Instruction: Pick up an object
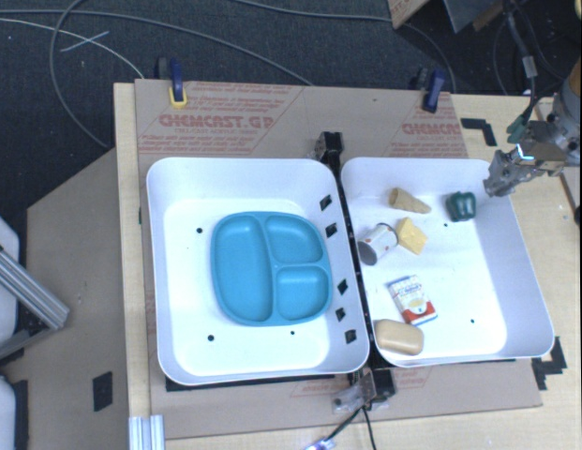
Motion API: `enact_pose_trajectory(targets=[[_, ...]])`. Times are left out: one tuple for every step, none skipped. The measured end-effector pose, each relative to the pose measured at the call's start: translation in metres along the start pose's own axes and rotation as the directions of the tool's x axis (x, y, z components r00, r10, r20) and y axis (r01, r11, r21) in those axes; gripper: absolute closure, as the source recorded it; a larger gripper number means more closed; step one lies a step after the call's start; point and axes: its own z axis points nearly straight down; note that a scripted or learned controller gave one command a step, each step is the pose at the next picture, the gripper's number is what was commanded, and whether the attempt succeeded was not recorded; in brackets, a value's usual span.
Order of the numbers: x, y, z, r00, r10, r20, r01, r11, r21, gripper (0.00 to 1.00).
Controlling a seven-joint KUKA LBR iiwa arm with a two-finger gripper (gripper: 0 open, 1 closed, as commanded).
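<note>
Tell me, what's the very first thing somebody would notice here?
Probably the big blue divided plate, lying in the left white bin. Next, the jumble of small things in the right white bin: a green block, a yellow wedge, a red-and-white packet and a tan lump. The tool sits at that bin's far right corner.

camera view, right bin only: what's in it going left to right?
Small grey-and-white cup lying on its side → red-and-white packet → dark green block → gripper at the bin's right rim. The tan and yellow pieces overlap in order, so they are left out.
</note>
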Motion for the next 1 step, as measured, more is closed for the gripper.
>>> enact_pose_trajectory(targets=[[0.0484,-0.0170,0.0104,1.000,-0.003,-0.004,0.003,1.000,0.009,1.00]])
